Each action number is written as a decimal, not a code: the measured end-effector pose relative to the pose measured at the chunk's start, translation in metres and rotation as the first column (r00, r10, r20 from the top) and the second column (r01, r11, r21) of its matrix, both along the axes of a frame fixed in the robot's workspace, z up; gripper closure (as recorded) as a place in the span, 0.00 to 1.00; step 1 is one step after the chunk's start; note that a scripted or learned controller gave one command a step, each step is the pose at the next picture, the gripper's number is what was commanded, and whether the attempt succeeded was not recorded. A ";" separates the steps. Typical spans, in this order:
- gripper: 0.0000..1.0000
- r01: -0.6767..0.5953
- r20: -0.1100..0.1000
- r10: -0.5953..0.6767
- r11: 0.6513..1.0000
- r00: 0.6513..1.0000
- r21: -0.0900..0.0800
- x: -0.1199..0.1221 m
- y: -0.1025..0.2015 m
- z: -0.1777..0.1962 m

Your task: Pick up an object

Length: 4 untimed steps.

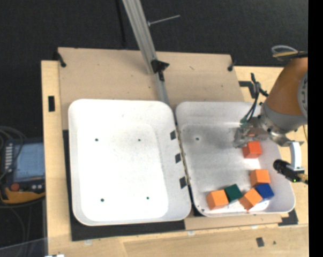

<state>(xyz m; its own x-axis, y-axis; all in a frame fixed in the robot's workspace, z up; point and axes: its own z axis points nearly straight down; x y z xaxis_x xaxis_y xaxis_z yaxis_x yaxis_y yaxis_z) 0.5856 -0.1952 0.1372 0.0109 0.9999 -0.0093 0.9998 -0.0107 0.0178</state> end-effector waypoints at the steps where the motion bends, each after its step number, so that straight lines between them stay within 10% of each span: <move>1: 1.00 0.000 -0.010 0.001 1.000 1.000 0.007 -0.005 -0.004 0.062; 3: 1.00 -0.017 -0.014 0.018 1.000 1.000 0.009 0.003 0.002 0.138; 4: 1.00 -0.017 -0.015 0.017 1.000 1.000 0.009 0.001 0.051 0.136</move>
